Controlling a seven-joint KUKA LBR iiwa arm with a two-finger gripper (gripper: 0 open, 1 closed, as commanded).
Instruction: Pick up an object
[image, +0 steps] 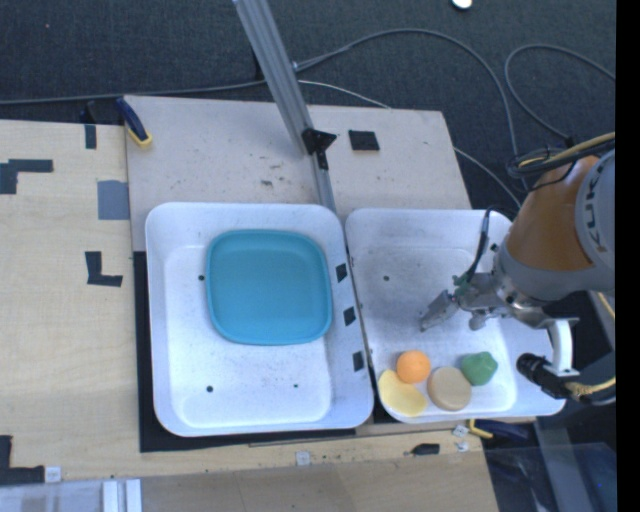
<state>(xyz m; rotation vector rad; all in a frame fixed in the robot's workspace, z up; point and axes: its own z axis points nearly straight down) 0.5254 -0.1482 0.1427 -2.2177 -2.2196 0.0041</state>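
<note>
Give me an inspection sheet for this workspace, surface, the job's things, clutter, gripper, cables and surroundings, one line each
Surface: wooden bench with dark tape marks, bearing two white bins; left bin, right bin.
Job's things: orange ball, yellow piece, tan round piece and green piece, clustered at the right bin's near edge.
Clutter: blue plate lying flat in the left bin.
Gripper: gripper above the right bin's floor, up-frame of the cluster, nothing seen between its fingers.
Cables: loose cables on the dark floor behind the bench.
Surroundings: slanted metal bar crossing the bench's back.
</note>
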